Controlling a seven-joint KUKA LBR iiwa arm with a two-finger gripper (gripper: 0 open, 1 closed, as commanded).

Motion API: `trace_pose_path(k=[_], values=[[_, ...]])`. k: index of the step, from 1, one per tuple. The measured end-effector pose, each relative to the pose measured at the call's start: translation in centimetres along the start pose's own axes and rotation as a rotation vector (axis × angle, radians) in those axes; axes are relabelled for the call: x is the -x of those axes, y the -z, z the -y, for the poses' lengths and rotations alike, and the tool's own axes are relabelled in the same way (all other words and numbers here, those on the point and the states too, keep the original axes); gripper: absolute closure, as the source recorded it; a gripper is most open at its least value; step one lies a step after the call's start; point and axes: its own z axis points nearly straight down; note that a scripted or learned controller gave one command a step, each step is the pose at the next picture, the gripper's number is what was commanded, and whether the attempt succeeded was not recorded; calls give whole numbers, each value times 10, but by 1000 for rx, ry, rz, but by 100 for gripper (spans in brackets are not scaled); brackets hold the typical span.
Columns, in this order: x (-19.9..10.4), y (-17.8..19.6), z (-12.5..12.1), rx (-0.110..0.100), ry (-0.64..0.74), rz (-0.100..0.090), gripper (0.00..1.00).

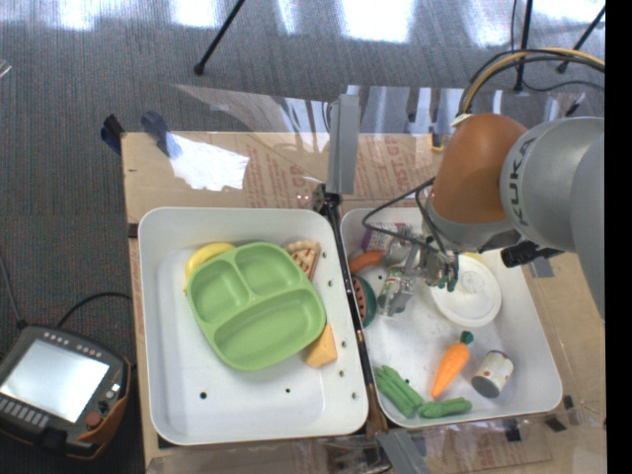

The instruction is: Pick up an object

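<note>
My arm (pixel 513 181) reaches over the right bin (pixel 528 358), my landmark here. The left bin (pixel 163 363) beside it holds a green divided plate (pixel 259 304). Inside the right bin, a white lid (pixel 472 294) lies near the far wall, just beside my jaws (pixel 400 286), which hang low over the floor; I cannot tell how wide they stand. A carrot (pixel 452 363) lies toward the near wall, green beans (pixel 400 391) nearer still.
</note>
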Motion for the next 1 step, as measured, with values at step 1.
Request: trace_pose_path(k=[1], values=[[-15, -1, 10, 7, -55, 9, 0]])
